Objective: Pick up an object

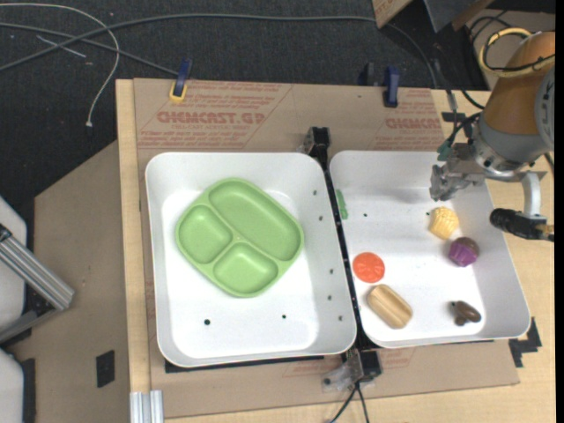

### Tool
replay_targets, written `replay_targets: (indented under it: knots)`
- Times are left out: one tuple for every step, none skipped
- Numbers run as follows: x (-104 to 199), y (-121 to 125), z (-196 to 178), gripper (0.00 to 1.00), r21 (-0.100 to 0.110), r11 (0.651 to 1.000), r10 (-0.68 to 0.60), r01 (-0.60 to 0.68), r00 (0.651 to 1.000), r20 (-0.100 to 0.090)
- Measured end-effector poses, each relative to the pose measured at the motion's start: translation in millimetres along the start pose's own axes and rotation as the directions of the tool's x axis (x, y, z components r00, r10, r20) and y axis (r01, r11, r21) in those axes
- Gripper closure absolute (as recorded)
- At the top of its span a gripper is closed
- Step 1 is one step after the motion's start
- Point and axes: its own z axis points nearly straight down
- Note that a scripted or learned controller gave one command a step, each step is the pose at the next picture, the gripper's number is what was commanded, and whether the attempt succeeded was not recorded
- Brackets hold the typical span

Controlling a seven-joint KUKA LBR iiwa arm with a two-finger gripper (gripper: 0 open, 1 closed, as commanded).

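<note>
- From my remote view, two white bins sit side by side on the bench. I read the left bin [167,263] and the right bin [397,183] as touching along their inner edges.
- The left bin holds a green divided plate [239,236], lying flat, with three compartments. I see nothing in any of them.
- The right bin holds five small items, all toward its near and right part.
- The yellow corn-like piece [444,222] lies in the upper right of that bin, nearest the arm's tool.
- The purple round item [463,252] sits just beside the yellow piece, below and slightly right of it, apart from it.
- The orange-red disc [369,266] lies near the bin's left wall, at mid-height.
- The tan bread-like roll [389,306] lies just below the disc, slanted, close to it or touching; I cannot tell which.
- The dark brown lump [464,312] sits near the bin's lower right corner, well apart from the roll.
- The arm reaches in from the right, its orange band at the upper right of the frame.
- The gripper [443,186] hangs over the upper right area of the right bin, just above the yellow piece in the picture.
- Nothing shows between the gripper's tips. Their spread is too small and dark for me to read, so I cannot tell how far apart they stand.
- All five items rest on the bin floor.
</note>
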Motion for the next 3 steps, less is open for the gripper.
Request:
replay_targets:
  knots:
    - [-5.4,-6.9,-51.5,1.0,-0.005,1.0,0.002,-0.002,1.0,0.002]
    - [-5.7,-5.3,-103.7,1.0,-0.006,1.0,0.0,0.0,1.0,0.003]
    - [54.0,-3.3,-94.0,1.0,0.004,1.0,-0.005,0.005,1.0,-0.003]
